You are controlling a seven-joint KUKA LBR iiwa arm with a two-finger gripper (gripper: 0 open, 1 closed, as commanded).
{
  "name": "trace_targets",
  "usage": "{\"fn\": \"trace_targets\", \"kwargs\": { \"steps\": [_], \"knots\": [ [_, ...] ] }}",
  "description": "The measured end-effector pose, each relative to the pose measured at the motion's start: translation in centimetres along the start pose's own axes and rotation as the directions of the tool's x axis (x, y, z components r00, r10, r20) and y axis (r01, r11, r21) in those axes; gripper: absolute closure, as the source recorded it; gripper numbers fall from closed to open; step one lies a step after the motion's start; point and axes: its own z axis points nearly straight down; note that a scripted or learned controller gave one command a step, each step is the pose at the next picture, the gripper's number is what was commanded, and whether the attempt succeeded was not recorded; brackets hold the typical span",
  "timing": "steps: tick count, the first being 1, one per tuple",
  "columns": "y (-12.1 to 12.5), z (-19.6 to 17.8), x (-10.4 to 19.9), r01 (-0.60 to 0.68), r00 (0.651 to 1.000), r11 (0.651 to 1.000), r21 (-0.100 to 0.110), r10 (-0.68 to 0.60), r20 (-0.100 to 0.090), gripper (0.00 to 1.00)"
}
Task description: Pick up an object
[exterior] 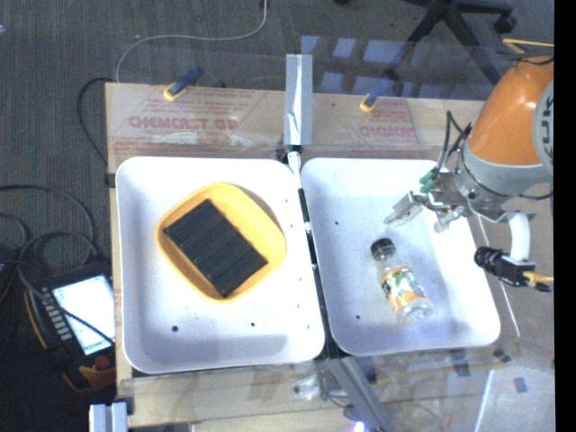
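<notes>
Over at nine o'clock, the left bin (135, 268) holds a yellow dish (261, 219) with a black ridged pad (216, 247) lying in it. A grey divider (293, 106) runs between the two bins towards twelve. In the right bin (360, 331), a small bottle (400, 282) lies on its side near the middle, black cap pointing towards eleven. Up at two o'clock from it, the claw (423, 208) hangs over the bin with fingers spread apart, gripping nothing, clear of the bottle.
</notes>
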Motion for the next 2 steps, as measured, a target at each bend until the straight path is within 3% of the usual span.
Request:
{"fn": "trace_targets", "kwargs": {
  "steps": [1, 2],
  "knots": [
    [-2.2, 11.2, 1.3, 0.141, 0.99, 0.99, -0.004, -0.141, 0.001, 0.0],
    [-5.9, 11.3, 1.6, 0.189, 0.982, 0.982, -0.025, -0.189, 0.011, 0.0]
  ]
}}
